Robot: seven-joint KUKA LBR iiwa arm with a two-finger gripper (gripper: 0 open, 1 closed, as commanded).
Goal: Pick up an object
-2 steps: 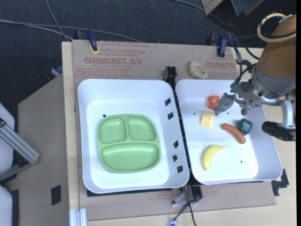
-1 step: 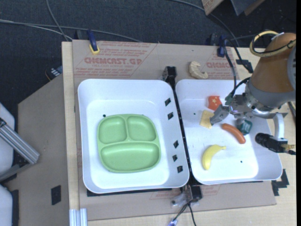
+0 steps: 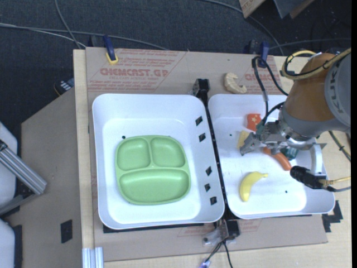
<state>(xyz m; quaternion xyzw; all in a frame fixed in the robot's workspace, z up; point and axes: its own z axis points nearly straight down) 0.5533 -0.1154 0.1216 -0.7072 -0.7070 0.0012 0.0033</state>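
Banana (image 3: 251,184) lies just below gripper (image 3: 257,142) in right bin (image 3: 268,204).

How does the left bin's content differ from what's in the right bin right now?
The left bin holds one large thing, a green divided plate lying flat near its middle; the right bin holds several small things: a yellow banana, a red block and an orange piece. The left bin's plate lies in open view, while the right bin's things are partly hidden by the gripper above them. Both bins are shallow and white.
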